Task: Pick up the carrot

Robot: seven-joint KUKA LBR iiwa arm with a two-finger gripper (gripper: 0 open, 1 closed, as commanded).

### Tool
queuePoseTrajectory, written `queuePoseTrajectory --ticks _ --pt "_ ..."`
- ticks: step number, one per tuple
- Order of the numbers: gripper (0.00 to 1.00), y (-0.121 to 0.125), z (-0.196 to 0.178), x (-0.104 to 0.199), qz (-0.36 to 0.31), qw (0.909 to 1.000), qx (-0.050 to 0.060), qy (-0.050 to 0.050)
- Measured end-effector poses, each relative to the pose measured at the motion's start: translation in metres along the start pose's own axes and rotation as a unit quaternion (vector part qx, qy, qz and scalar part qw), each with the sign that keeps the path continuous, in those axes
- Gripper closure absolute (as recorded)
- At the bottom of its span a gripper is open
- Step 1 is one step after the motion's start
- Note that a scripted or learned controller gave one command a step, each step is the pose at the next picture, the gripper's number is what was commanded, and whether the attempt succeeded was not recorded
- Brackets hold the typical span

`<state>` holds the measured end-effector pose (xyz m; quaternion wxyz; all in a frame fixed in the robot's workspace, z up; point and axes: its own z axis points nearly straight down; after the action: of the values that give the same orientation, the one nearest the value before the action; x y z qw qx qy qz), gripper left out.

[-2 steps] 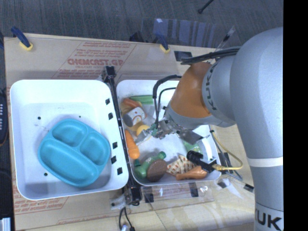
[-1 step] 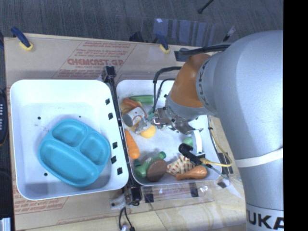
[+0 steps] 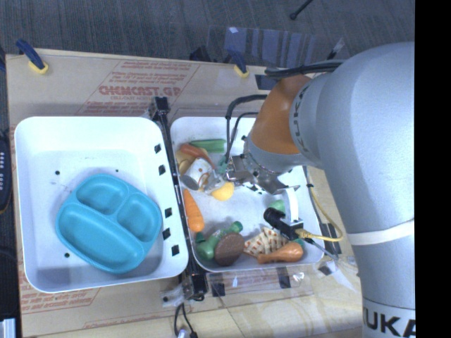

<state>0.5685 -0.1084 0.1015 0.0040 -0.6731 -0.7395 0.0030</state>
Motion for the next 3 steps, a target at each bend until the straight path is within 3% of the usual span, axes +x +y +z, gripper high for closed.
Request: queuePoseTrajectory --ticks 1,2,3 --pt "1.00 -0.065 -0.020 0.005 0.070 0.9975 0.000 0.000" --pt "1.00 -0.089 0.009 0.023 0.169 0.9856 -0.005 0.000" --pt "1.00 -0.088 0.000 0.023 0.164 0.9864 -0.002 0.002"
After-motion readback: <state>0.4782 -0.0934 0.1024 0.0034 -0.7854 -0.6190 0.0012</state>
